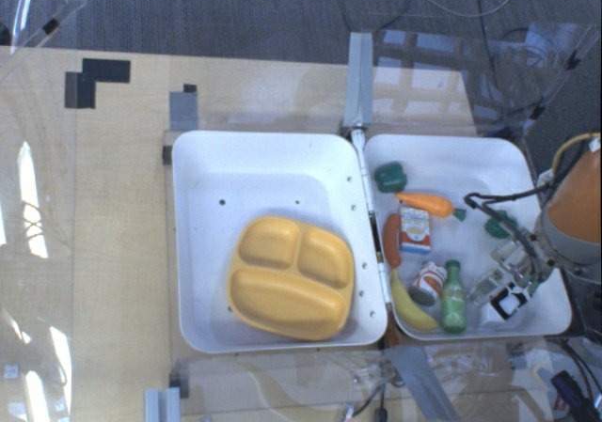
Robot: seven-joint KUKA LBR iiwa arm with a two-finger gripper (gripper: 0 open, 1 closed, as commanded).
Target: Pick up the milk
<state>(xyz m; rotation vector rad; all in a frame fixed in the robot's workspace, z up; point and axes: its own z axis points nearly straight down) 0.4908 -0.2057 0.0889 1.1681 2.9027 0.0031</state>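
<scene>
The small boxy milk carton (415,229) lies near the middle of the right bin (489,153), beside a smooth orange carrot (425,205) and a green bottle (453,298), while the metal gripper (509,281) hovers near this bin's right edge, its opening I cannot tell, and the left bin (254,159) holds a yellow compartment tray (292,276)

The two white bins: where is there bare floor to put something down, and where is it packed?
The left bin is bare along its back and left side, around the yellow tray. The right bin is bare at its back right. It is crowded around the milk carton, carrot, banana and green bottle.
</scene>
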